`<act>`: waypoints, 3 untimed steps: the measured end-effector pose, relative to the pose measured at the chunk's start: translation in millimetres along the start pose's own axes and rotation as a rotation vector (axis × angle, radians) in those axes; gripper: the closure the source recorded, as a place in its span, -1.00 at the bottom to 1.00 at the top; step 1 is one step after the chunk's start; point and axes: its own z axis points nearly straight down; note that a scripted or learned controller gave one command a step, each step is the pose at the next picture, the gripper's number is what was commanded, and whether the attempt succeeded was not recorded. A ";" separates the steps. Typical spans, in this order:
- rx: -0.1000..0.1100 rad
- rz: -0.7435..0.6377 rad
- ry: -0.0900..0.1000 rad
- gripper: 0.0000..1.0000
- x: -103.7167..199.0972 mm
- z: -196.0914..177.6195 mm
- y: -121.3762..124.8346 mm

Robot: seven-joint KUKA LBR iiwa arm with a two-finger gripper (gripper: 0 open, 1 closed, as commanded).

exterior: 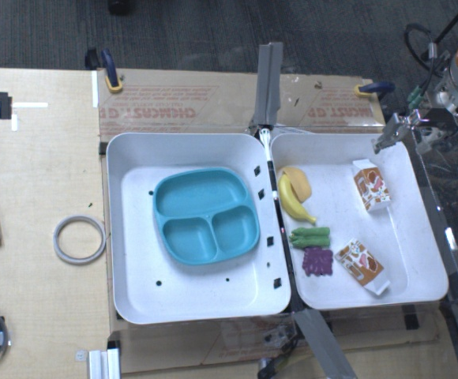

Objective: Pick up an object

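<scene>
Right bin [418,287]: the banana [292,194], likely light and stiff, suits a mid-body grasp; gripper [392,135] finger state cannot be told.

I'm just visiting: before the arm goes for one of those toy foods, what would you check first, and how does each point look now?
1. Tool above the right bin's far corner, away from the items: ok.
2. Tool open: cannot tell.
3. Nothing seen held: ok.
4. Nearest carton lies alone, free to approach: ok.
5. Banana, green piece and purple piece crowd the divider wall: not ok.
6. Second carton lies apart: ok.
</scene>
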 end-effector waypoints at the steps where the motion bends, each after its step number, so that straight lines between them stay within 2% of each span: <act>1: 0.000 -0.019 0.000 -1.00 -20.2 95.8 6.7; 2: -0.002 -0.270 0.000 -1.00 -14.0 80.2 -61.7; 3: -0.003 -0.362 -0.001 -1.00 -18.9 128.6 -0.3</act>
